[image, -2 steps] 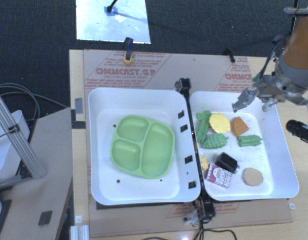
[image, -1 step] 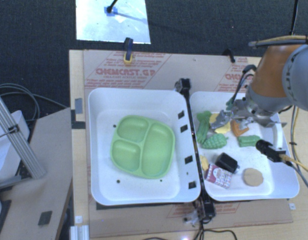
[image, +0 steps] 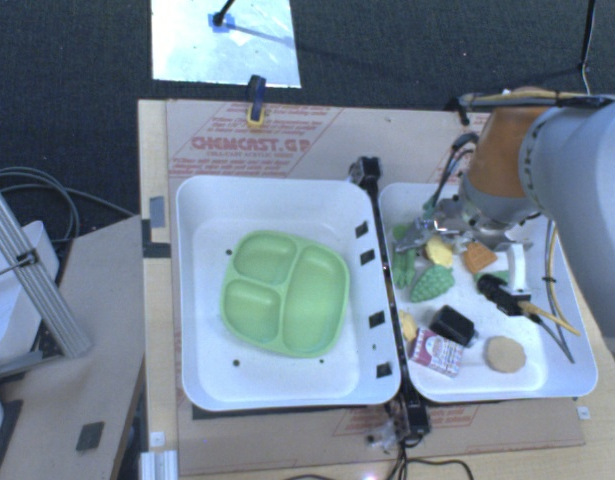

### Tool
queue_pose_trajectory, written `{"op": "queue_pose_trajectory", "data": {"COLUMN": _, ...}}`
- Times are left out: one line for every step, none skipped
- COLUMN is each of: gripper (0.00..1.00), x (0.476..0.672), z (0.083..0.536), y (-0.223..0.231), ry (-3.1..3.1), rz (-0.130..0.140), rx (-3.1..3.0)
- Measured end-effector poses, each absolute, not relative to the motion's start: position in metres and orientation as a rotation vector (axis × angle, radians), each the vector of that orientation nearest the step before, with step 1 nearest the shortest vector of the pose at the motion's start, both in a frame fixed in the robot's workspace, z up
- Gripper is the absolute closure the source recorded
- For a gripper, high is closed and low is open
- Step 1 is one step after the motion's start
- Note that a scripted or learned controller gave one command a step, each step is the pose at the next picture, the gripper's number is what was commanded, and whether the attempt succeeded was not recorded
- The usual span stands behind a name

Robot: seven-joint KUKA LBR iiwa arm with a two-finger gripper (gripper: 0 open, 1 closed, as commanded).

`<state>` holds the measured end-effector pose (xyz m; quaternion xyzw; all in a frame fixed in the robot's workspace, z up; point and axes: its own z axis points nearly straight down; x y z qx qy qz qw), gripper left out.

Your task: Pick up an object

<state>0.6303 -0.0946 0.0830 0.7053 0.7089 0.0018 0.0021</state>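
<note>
Gripper point(image: 439, 230) poised low over right bin point(image: 577, 368) clutter, finger state indeterminate; approach step; next requires descending onto green textured toy point(image: 432, 282).

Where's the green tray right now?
The green tray lies in the middle of the left bin, across the divider from the cluttered right bin.

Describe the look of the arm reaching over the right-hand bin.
The arm is a thick, rounded, light grey tube with a broad orange band above the wrist. Below it sits a cluster of silvery metal parts, the gripper, with thin dark cables looping from the wrist to it.
</note>
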Motion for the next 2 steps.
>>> {"op": "queue_pose_trajectory", "data": {"gripper": 1.00, "x": 0.635, "z": 0.105, "y": -0.097, "ry": 2.213, "rz": 0.021, "rx": 2.200}}
{"op": "queue_pose_trajectory", "data": {"gripper": 1.00, "x": 0.615, "z": 0.219, "y": -0.065, "ry": 2.223, "rz": 0.014, "rx": 2.207}}
